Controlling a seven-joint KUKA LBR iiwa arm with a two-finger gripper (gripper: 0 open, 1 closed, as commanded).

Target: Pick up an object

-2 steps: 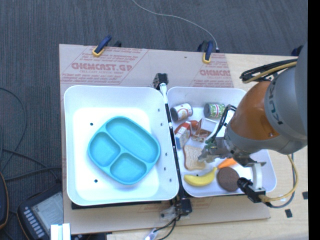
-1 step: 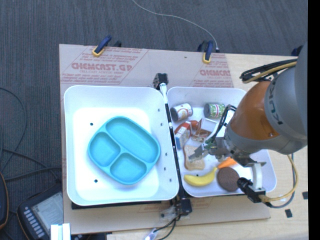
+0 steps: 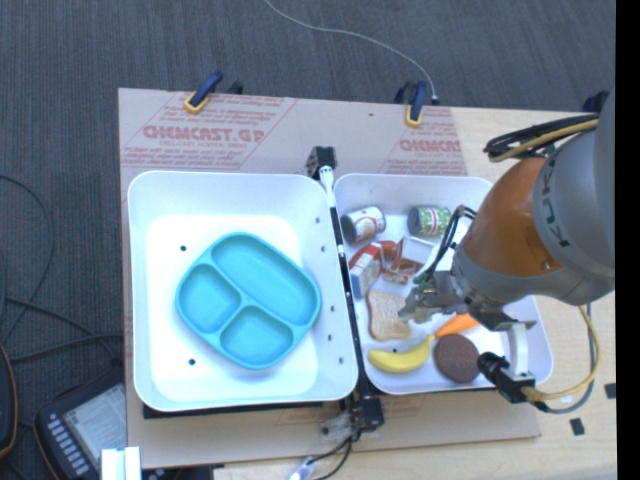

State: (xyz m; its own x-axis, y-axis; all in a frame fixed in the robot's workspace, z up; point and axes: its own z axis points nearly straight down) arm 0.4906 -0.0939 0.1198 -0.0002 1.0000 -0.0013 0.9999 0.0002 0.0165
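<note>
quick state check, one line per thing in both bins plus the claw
blue divided plate: flat in the left bin, compartments bare
banana: lying on its side, front of the right bin
bread slice: lying flat
brown round piece: flat beside the banana
two cans: on their sides at the back
claw: low over the bread

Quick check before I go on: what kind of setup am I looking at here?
Likely a lab bin-picking test bench: two white bins clamped to a board, toy food such as a banana, and a blue divided plate.
</note>
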